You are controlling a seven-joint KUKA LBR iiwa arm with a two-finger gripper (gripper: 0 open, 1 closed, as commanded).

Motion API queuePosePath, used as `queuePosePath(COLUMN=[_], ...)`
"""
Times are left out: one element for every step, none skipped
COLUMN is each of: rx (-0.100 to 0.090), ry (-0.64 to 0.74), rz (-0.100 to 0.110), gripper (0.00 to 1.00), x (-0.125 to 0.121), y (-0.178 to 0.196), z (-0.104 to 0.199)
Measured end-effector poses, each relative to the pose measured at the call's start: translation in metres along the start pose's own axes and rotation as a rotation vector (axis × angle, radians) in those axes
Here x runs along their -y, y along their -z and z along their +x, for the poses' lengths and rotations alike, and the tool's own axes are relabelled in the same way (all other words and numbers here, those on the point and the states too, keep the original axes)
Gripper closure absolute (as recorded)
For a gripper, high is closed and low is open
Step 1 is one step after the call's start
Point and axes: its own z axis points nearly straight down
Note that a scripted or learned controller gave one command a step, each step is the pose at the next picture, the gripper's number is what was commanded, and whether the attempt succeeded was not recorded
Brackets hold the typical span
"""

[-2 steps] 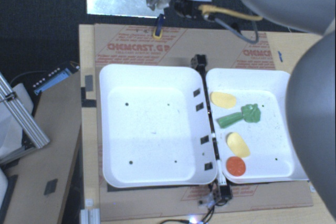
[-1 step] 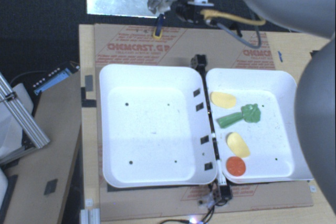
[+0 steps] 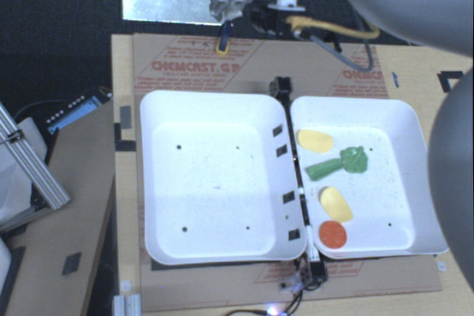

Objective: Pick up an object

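Right bin (image 3: 404,159) holds everything: red round piece (image 3: 332,234) nearest, at the front by the divider, then a yellow piece (image 3: 335,203), a green broccoli-like piece (image 3: 338,163) mid-bin, another yellow piece (image 3: 315,140) behind it. Left bin (image 3: 159,159) sits alongside. Gripper (image 3: 224,29) hangs well beyond both bins over the cardboard's far edge, nothing visibly in it; can't tell its grip state.

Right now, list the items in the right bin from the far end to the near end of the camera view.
Upper yellow piece → green leafy piece → lower yellow piece → red-orange round piece.
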Motion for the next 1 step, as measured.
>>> queuePosePath(rx=[0.0], ry=[0.001], rz=[-0.002], gripper=[1.0], x=[-0.0001], y=[0.0145], z=[0.0005])
